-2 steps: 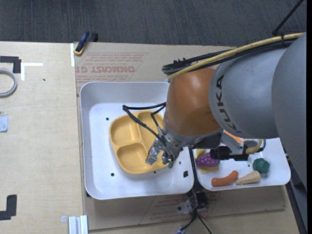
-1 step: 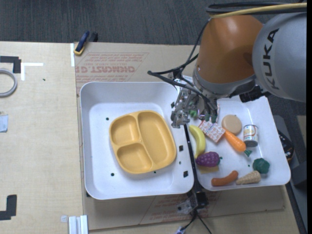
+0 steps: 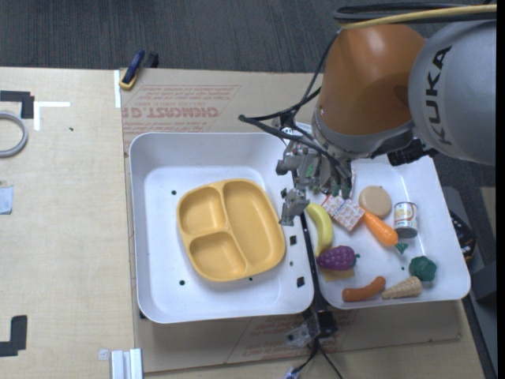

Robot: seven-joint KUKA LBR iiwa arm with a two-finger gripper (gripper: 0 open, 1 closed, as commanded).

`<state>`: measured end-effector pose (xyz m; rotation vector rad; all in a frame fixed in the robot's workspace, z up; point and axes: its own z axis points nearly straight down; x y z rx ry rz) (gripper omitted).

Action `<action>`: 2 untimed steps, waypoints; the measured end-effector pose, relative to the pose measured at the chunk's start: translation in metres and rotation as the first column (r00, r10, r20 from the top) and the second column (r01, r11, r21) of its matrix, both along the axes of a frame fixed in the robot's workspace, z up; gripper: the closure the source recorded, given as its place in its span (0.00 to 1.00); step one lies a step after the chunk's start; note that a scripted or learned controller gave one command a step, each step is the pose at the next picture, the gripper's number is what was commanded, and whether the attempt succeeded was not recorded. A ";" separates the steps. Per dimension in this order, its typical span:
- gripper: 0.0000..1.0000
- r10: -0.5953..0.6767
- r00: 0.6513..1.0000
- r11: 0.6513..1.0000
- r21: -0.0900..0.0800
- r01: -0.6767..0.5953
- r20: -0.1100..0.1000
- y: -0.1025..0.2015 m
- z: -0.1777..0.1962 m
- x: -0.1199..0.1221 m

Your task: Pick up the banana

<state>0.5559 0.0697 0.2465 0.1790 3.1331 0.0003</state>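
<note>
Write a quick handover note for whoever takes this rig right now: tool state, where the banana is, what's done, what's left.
Tool: low over the divider between the two bins, just left of the banana's top end; nothing seen in it.
Banana: lying in the right bin by its left wall, above the purple grapes, beside the small patterned packet.
Done: approach only.
Left: grasp the banana and lift it.

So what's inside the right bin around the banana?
The right bin holds the banana, grapes, a carrot, a sausage, a can and a cone. The arm covers the bin's upper left part.
</note>
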 end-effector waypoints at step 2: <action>0.00 0.247 0.969 0.969 0.000 -0.247 -0.001 -0.084 -0.054 -0.032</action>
